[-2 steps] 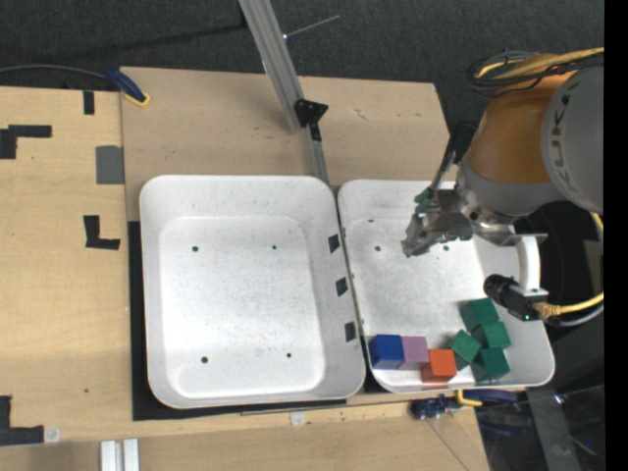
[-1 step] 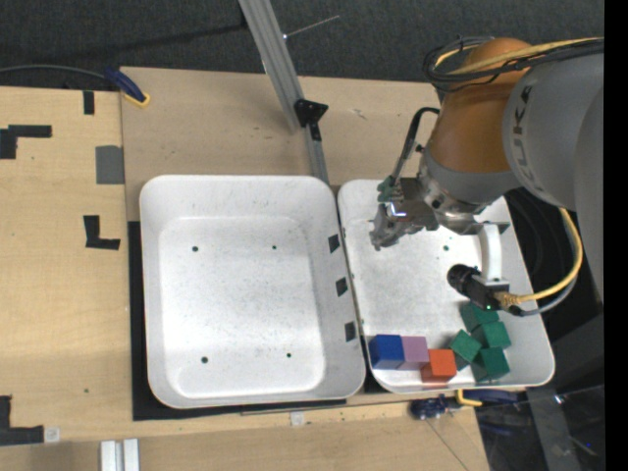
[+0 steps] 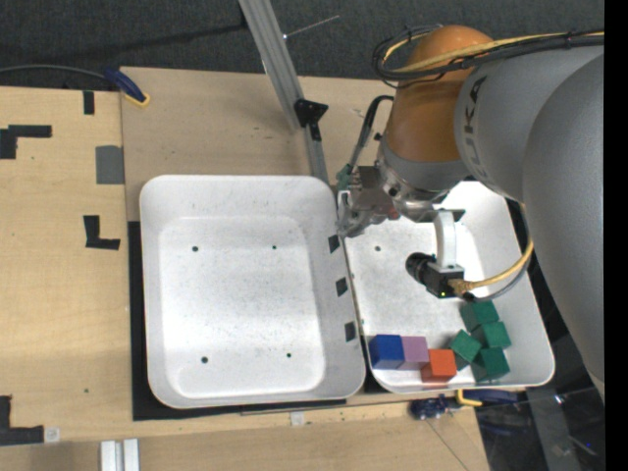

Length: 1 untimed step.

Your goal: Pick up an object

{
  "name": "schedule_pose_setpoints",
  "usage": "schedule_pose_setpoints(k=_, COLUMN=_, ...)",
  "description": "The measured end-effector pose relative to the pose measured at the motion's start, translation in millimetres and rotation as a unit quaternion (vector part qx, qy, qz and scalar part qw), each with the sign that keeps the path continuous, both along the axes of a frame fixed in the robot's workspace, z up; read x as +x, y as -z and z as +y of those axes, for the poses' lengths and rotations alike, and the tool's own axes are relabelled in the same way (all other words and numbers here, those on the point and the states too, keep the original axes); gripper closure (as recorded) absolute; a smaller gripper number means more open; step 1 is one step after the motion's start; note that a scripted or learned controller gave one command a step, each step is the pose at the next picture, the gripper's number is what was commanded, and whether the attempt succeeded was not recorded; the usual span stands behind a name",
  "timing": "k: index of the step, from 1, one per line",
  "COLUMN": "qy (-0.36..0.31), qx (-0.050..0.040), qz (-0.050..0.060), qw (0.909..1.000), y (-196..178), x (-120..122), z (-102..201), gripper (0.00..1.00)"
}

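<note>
Noted hand (image 3: 355, 211) at right bin's (image 3: 535, 353) far left corner; cannot tell whether open or closed. Noted blue cube (image 3: 387, 350), purple cube (image 3: 416, 348), orange cube (image 3: 441, 364) and green blocks (image 3: 483, 339) clustered by near wall, well apart from hand.

Perhaps seven blocks (image 3: 442, 363) in right bin (image 3: 388, 285)

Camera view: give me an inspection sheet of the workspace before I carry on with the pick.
Surface: wooden bench bearing the left bin and right bin side by side.
Job's things: blue cube, purple cube, orange cube and green blocks, clustered at the right bin's near end.
Clutter: nothing seen.
Grippers: gripper over the divide between the bins, apart from the blocks.
Cables: yellow cable looped above the arm's orange band.
Surroundings: slanting metal strut; black tape marks on the bench.
</note>
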<state>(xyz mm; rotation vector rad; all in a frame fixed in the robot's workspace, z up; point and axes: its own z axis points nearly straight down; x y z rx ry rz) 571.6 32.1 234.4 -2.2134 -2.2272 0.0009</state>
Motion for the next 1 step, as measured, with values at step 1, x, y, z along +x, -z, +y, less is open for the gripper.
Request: schedule_pose_setpoints(k=1, qy=0.0, qx=-0.0001, qz=0.0, qw=1.0, y=10.8, x=8.1, z=47.6, gripper=1.0)
